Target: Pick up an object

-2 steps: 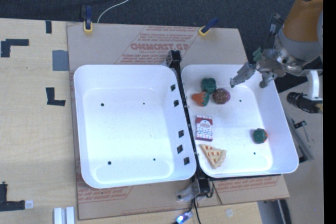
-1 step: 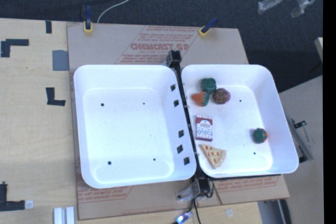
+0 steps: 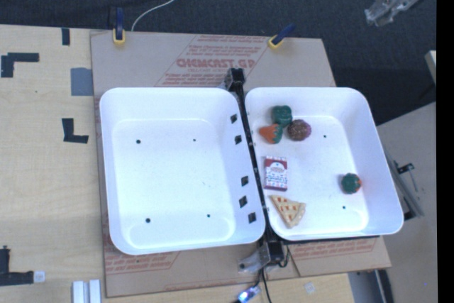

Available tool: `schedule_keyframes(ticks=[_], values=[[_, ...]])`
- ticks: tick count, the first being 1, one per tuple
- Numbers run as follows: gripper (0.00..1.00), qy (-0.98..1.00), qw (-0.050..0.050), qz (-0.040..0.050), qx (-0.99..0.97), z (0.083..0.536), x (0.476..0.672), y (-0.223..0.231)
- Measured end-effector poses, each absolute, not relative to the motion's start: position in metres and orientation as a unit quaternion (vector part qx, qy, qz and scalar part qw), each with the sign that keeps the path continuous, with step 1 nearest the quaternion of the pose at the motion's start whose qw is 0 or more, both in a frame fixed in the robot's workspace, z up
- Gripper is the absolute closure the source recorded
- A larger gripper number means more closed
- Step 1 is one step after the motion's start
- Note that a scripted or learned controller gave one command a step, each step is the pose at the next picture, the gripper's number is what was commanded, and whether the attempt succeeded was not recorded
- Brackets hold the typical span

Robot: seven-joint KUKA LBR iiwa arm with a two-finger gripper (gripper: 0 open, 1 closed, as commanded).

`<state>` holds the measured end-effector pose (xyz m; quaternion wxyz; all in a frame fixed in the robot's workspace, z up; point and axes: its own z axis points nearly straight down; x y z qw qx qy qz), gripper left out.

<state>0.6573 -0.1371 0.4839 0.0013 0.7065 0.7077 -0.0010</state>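
Observation:
The right bin (image 3: 369, 124) holds several small objects. A green block (image 3: 282, 113) lies near its back left, with an orange-red strawberry-like piece (image 3: 270, 133) and a dark red round piece (image 3: 299, 130) beside it. A small red box (image 3: 276, 173) lies by the divider. A tan waffle-like wedge (image 3: 288, 211) sits at the front. A green ball with an orange spot (image 3: 351, 183) rests toward the right. My gripper (image 3: 386, 5) hangs high at the top right, well away from the bins, over the dark floor.
The left bin (image 3: 113, 152) sits beside the right one on a cardboard sheet (image 3: 213, 57) held by two clamps (image 3: 118, 30). A white cable (image 3: 159, 7) runs behind the bench. Black clips (image 3: 245, 181) line the seam between bins.

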Motion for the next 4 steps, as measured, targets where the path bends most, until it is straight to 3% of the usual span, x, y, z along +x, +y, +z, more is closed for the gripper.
schedule_keyframes(ticks=[1, 2, 4], values=[[1.0, 0.71, 0.002, 0.0019, 0.704, 0.532, 0.669, -0.061], [1.0, 0.711, -0.001, 0.001, 0.703, 0.535, 0.668, 0.049], [1.0, 0.71, -0.001, 0.0, 0.704, 0.534, 0.656, 0.196]])
